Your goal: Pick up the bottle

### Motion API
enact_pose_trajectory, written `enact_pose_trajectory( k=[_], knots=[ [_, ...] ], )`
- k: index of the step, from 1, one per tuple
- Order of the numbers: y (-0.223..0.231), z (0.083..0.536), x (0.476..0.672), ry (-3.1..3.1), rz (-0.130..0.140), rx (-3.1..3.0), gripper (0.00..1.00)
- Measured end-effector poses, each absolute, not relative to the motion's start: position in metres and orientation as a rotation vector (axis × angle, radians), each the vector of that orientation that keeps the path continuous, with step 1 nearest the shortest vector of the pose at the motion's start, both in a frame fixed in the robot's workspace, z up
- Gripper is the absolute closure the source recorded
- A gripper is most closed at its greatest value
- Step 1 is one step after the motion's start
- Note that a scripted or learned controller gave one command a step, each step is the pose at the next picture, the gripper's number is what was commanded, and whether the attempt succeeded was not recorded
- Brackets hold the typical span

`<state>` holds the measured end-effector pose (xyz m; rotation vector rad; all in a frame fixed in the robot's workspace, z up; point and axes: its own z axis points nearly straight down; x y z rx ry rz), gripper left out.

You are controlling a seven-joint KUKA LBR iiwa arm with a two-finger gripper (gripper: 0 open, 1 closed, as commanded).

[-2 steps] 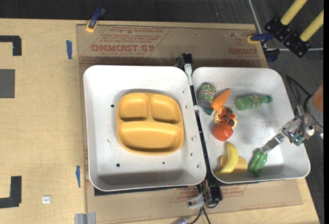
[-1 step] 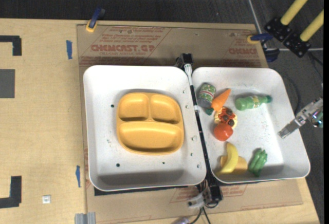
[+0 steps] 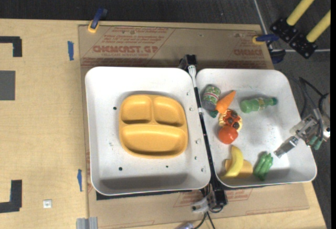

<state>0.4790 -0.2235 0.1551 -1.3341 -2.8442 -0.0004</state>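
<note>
So from my feed I've got the left bin (image 3: pixel 100 117) with a yellow divided plate (image 3: pixel 153 124) sitting in the middle of it, three compartments, lying flat. The right bin (image 3: pixel 286 91) next to it holds all the small stuff. The bottle (image 3: pixel 257 103) is green, lying on its side in the upper part of that bin, cap pointing right, clear of everything else. Left of it there's a small can (image 3: pixel 211 95) with a green label near the bin's left wall, and an orange carrot (image 3: pixel 226 101) just beside the can. Below those, a little red and yellow toy (image 3: pixel 230 117) touches a red tomato (image 3: pixel 227 135). Down at the bottom edge a yellow banana (image 3: pixel 234 162) sits beside a green pepper (image 3: pixel 263 165). The gripper (image 3: pixel 283 148) pokes in at the right rim, low, near the pepper and well apart from the bottle. Honestly can't tell how it's set, too small and blurry.
</note>
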Motion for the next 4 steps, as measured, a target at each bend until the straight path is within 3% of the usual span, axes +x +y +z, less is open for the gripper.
enact_pose_trajectory(
  k=[1,2,3,4],
  knots=[
    [-0.191,0.127,0.48,-2.91,-0.001,-1.186,0.0],
    [-0.192,0.239,0.505,-2.954,-0.001,-1.079,0.0],
    [-0.199,0.131,0.479,-2.867,-0.001,-1.285,0.0],
    [-0.188,0.254,0.482,-2.938,0.0,-1.124,0.0]
  ],
)
